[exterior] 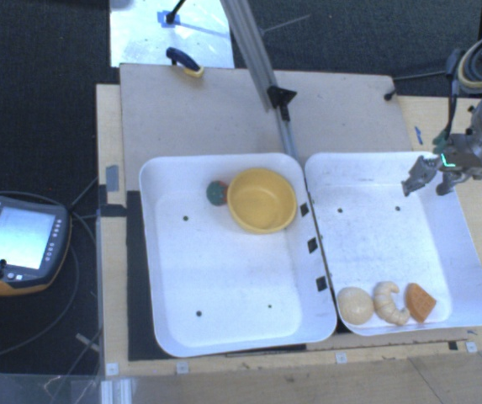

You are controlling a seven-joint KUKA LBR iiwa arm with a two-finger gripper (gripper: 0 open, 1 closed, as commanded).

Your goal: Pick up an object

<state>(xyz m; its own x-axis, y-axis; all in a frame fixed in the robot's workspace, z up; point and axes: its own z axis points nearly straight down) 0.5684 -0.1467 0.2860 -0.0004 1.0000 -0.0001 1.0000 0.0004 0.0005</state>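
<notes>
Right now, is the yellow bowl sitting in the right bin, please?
No, the yellow bowl sits in the left bin, next to a small green ball.

Pale wood worktop (341, 112) on dark carpet floor (39, 74); teach pendant (18, 244) lies left of worktop.

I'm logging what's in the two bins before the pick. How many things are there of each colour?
Yellow: 1, the bowl in the left bin
Dark green: 1, the small ball touching the bowl
Cream: 2, the round piece and the curved piece in the right bin
Orange: 1, the wedge
Total: 5
</notes>
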